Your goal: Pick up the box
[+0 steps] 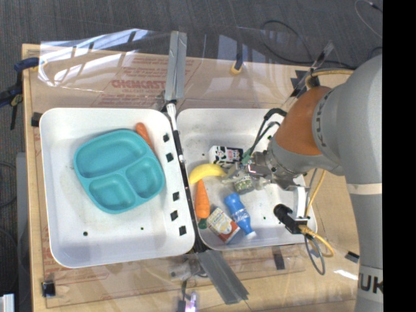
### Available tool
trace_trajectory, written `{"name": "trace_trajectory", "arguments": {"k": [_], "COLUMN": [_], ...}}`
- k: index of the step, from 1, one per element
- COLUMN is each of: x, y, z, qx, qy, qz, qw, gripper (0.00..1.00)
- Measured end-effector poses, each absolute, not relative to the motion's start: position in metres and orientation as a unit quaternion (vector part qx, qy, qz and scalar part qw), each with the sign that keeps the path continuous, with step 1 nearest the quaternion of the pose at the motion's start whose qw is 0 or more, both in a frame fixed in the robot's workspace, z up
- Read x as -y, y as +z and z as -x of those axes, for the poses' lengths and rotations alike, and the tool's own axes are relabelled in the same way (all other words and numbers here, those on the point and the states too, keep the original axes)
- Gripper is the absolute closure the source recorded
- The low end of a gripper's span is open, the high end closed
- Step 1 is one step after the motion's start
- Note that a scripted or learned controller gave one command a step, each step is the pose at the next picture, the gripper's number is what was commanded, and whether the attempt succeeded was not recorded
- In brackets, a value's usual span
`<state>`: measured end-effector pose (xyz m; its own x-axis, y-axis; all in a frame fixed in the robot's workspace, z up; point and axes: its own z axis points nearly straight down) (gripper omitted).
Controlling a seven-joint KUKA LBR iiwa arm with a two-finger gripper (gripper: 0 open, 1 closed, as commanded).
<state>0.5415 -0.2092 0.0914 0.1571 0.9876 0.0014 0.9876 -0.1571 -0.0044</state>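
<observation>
Two white bins sit side by side; the right bin [195,236] holds the clutter. The box [221,225], a small red carton, lies at its near edge, touching the carrot's [202,200] tip, long axis slanting. The gripper [245,173] hovers above and right of the box, beyond the blue bottle [238,214].

Grey arm [354,129] reaching in from right, orange-banded wrist bent low, hand [246,174] pointing left
</observation>
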Motion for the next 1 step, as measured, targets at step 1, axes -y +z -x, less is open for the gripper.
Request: {"name": "trace_trajectory", "arguments": {"k": [1], "x": [0.2092], "y": [0.1018], "z": [-0.5422], "qx": [0.65], "qy": [0.0009], "qz": [0.76], "qw": [0.002], "gripper": [1.0]}}
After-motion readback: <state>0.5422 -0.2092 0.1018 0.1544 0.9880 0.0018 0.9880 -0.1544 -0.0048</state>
